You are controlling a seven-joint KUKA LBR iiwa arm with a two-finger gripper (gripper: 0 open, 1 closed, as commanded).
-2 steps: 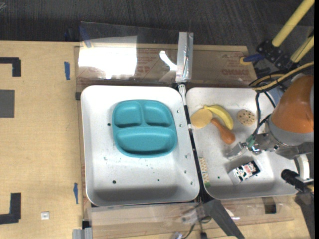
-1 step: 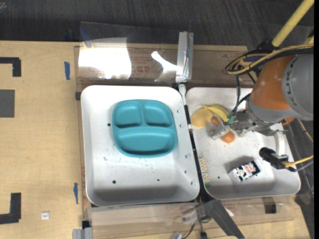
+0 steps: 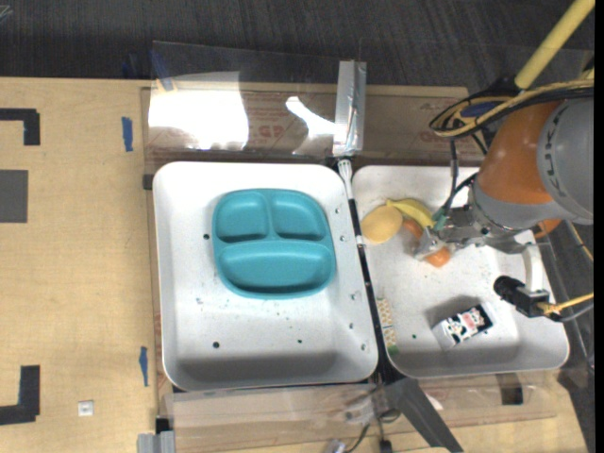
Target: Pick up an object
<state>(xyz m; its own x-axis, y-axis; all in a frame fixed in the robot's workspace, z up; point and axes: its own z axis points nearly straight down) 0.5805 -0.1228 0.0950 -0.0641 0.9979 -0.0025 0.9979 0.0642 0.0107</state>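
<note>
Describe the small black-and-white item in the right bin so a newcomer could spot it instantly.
Start at the right bin, the one the grey arm reaches over. Go to its near end, away from the yellow fruit: the small box lies alone there. Unlike the rounded yellow and orange pieces, it is boxy, black with a white printed face.

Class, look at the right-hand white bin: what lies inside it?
Inside the right bin lie a yellow banana, a yellowish round fruit, a small orange item by the end effector and a black-and-white packet. The arm covers the bin's far right corner.
</note>
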